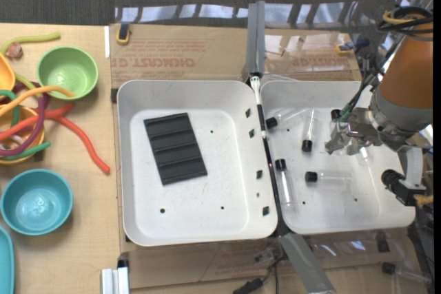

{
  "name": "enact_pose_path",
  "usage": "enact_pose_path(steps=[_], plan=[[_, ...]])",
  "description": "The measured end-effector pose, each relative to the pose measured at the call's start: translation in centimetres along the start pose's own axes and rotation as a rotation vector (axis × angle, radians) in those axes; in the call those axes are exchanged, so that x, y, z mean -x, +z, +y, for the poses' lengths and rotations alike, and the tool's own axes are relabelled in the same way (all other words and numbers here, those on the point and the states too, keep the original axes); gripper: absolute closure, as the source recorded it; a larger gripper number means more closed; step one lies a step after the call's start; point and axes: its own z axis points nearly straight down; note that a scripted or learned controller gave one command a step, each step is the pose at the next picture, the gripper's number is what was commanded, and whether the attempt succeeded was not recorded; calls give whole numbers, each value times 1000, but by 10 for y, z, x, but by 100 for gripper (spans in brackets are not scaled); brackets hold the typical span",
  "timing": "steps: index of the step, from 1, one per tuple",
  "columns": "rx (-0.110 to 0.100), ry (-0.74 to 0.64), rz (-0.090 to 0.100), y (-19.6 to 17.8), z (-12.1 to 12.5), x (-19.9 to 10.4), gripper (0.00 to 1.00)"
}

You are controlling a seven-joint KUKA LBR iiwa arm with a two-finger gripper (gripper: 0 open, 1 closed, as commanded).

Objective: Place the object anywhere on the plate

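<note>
The wooden bench [69, 169] bears two white bins [131, 169] on cardboard [186, 55], with coloured bowls [67, 72] at left.

grey arm [405, 113] with orange band, yellow and black cables above

The grey arm [412, 89] comes in from the right, its orange band above the wrist. It bends down over the right bin [386, 220], near its right edge. The gripper [342, 138] hangs low, toward the bin's middle.
</note>
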Motion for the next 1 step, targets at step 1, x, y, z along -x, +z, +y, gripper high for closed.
enact_pose_path(steps=[1], plan=[[-2,-85,1,37,-41,-4,100]])
